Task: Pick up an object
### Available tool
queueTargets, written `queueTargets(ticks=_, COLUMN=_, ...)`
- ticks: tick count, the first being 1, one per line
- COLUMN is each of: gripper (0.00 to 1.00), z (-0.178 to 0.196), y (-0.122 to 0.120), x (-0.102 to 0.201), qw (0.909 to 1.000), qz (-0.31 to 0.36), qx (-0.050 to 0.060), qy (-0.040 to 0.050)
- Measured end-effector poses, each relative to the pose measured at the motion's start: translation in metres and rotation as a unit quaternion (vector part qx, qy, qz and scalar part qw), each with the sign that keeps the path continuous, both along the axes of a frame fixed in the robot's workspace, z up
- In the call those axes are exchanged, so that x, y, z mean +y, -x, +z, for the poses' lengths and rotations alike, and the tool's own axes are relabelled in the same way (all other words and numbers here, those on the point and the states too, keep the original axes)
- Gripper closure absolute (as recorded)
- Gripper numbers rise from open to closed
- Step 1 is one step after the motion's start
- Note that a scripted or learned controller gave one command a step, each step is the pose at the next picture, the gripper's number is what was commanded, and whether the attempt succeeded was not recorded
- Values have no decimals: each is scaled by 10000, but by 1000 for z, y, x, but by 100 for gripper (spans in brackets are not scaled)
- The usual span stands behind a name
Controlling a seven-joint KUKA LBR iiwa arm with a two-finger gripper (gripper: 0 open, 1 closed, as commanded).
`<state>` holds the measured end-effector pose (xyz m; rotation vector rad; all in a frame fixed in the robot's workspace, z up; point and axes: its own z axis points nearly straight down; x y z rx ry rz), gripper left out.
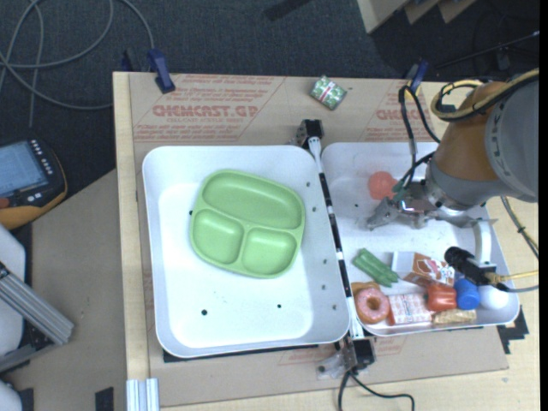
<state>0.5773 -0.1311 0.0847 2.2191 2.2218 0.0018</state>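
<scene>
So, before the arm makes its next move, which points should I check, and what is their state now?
1. Gripper is over the right bin: ok.
2. Something held between the fingers: cannot tell; the arm hides them.
3. Red piece lies apart from the pile, easy to single out: ok.
4. Other items sit apart: not ok; the donut, the pink pack and the blue piece crowd the near edge.
5. Green tray sits flat in the left bin, out of the arm's way: ok.
</scene>
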Motion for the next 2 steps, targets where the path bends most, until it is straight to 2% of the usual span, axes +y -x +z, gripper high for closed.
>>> queueTargets(ticks=1, gripper=0, z=0, y=-76, x=9, qw=10000, qz=5, qx=0, qy=2)
queueTargets(ticks=2, gripper=100, z=14, y=-79, x=9, qw=10000, qz=7, qx=-39, qy=22)
